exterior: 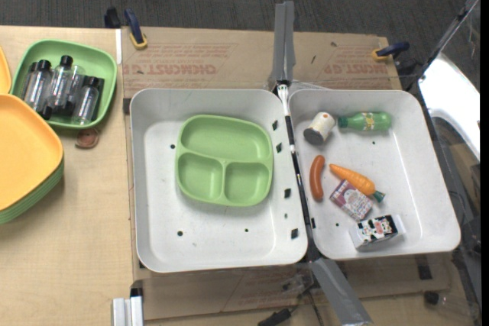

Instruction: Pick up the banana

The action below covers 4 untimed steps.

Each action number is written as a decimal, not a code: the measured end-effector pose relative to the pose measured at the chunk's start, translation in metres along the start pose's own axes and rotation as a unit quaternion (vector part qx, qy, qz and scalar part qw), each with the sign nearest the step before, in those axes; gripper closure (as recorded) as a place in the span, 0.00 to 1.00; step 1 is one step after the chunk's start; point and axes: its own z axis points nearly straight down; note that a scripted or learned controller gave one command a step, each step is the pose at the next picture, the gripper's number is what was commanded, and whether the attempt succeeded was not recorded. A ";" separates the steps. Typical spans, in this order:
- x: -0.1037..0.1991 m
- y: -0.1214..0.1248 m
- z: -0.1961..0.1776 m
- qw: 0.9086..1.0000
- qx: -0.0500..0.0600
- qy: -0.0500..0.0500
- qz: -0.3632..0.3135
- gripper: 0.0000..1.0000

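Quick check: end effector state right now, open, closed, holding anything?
End effector: cannot be told from this camera view. No item in the right bin is being held or lifted.

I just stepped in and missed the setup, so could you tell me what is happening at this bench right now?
Nothing is being handled at this moment. The left bin holds a green divided plate. The right bin holds a small green bottle, a white cup on its side, a sausage, a carrot and two small packets. The task is to pick up a banana, but I cannot pick one out among these items.
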 end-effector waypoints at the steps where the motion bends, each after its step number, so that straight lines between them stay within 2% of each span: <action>1: 0.065 -0.001 0.011 1.000 0.000 0.000 -0.025 1.00; 2: 0.010 0.000 -0.027 1.000 -0.001 0.000 -0.009 1.00; 3: 0.076 0.041 -0.027 1.000 0.000 0.000 0.013 1.00; 4: 0.023 -0.001 -0.027 0.999 0.000 0.000 0.034 1.00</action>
